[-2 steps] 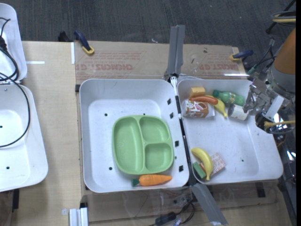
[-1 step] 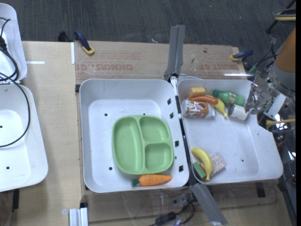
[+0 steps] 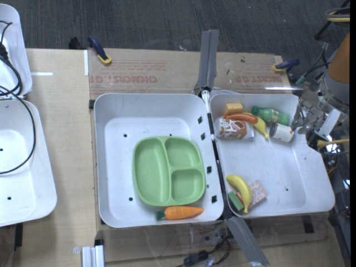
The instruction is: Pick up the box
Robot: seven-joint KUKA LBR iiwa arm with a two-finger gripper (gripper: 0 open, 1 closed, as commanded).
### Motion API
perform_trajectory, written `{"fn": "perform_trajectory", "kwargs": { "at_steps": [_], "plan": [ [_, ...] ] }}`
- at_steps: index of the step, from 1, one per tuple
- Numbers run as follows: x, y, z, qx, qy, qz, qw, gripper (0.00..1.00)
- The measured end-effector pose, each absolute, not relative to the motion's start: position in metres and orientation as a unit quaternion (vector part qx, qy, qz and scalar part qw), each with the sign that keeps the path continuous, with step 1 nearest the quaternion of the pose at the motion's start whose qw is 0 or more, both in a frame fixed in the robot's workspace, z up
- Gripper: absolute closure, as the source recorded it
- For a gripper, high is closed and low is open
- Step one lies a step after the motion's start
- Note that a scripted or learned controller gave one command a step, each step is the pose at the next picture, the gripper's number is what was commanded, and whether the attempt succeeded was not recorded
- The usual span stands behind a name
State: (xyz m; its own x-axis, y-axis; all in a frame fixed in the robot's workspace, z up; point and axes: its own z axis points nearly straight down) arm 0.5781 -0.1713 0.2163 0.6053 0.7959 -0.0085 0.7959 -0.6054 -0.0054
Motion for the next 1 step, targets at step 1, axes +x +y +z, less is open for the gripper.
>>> {"fn": "perform_trajectory", "kwargs": {
  "at_steps": [1],
  "plan": [
    [0.5782, -0.1716, 0.2240, -0.895, -0.445, 0.0068, 0.001, 1.00]
  ]
}}
